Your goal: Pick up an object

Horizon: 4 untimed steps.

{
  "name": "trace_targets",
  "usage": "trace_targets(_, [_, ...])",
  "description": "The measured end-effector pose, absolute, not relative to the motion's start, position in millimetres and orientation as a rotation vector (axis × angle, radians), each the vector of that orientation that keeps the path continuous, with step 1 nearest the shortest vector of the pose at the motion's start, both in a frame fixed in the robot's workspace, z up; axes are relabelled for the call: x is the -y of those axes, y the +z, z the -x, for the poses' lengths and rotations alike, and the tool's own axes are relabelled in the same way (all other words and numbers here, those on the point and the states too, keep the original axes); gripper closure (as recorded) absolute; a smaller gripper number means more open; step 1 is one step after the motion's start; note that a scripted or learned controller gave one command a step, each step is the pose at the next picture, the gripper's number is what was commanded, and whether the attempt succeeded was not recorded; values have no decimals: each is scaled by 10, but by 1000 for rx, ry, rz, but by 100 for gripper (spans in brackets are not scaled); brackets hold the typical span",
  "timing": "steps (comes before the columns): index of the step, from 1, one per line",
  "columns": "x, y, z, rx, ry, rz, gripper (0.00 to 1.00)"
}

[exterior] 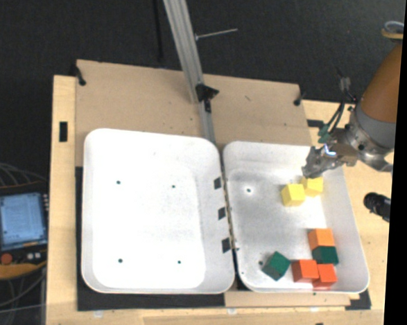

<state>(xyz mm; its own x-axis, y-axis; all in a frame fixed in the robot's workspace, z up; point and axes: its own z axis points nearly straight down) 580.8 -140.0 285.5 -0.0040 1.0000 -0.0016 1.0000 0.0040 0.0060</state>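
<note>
Arm: reaches in from the right, orange band high, wrist bent down over the right bin (340, 196).
Claw (316, 172): low over the bin's upper right part; I can't tell its state.
Yellow blocks: one (314, 185) right below the claw, another (292, 194) just beside it.
Edges: orange blocks (321, 238) and green blocks (276, 265) crowd the near right corner.
Room: left bin (91, 185) lies open.

Nothing here can be read; the handheld pendant (15, 225) at the left shows a lit screen, its contents too blurred to make out.
</note>
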Motion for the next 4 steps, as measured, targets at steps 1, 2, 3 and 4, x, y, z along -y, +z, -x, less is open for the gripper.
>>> trace_targets(1, [826, 2864, -5736, -2227, 3, -2213, 100])
trace_targets(2, [395, 2822, -5699, -2227, 0, -2216, 100])
trace_targets(3, [-83, 2622, -5570, -2229, -1, -2216, 100])
trace_targets(4, [-648, 2566, -5527, -2231, 0, -2215, 100])
